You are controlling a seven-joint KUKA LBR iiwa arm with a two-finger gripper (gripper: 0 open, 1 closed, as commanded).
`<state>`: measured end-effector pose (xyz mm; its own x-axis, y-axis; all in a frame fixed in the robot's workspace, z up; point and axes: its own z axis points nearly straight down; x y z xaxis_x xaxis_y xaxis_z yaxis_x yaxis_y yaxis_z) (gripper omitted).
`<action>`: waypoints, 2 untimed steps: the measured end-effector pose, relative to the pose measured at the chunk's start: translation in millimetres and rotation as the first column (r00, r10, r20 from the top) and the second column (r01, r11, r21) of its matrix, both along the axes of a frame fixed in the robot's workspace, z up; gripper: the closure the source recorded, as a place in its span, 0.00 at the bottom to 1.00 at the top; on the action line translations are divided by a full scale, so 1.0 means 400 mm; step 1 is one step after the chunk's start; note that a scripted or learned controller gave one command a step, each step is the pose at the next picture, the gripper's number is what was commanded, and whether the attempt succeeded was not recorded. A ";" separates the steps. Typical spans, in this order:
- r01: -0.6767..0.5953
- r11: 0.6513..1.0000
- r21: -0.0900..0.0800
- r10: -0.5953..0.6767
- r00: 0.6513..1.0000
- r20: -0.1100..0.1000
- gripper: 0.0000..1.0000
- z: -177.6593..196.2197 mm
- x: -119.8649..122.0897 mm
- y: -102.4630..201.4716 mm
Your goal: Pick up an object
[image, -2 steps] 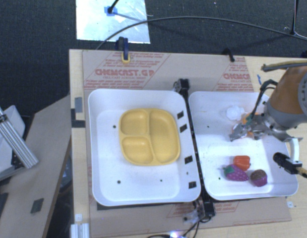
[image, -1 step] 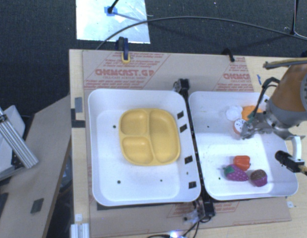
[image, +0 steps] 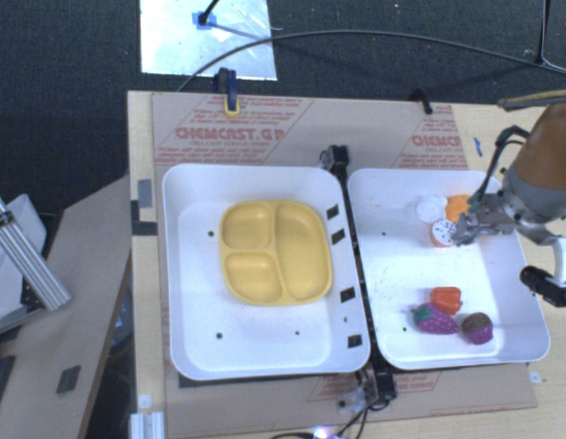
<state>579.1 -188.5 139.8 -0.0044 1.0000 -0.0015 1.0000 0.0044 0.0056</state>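
The gripper (image: 467, 228) sits low in the right bin (image: 392, 245), near its far right corner, just beside a little cluster of toy pieces: a white round piece (image: 431, 208), an orange piece (image: 457, 207) and a white-and-orange disc (image: 441, 234). The disc is the likeliest thing to be picked, since it lies touching or nearly touching the gripper's tip. Whether the jaws stand wide, narrow or closed on anything I cannot tell; the tip is dark and small against the clutter.

The main risk, as I judge it, comes from that crowding. The three pieces lie so close together that the tip could land on an edge and push one aside, or catch two and drop both on the lift. A flat disc lying on the bin floor also gives little to pinch, so it may slip out. The bin's far wall is near, leaving little room to come in from that side.

Toward the near right corner of the same bin lie an orange pepper (image: 445, 298), a bunch of purple grapes (image: 435, 320) and a dark purple piece (image: 477, 327), close to each other but well apart from the gripper. They block nothing.

The left bin (image: 186, 245) holds a yellow divided plate (image: 273, 251) near its middle, well out of the way.
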 end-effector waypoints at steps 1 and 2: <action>-0.002 1.000 0.000 0.002 1.000 0.000 1.00 0.112 0.016 0.002; -0.002 1.000 -0.001 0.002 1.000 0.001 1.00 0.247 0.020 0.001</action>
<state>587.0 -187.9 238.7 -0.0064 1.0000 -0.0022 1.0000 0.0065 0.0067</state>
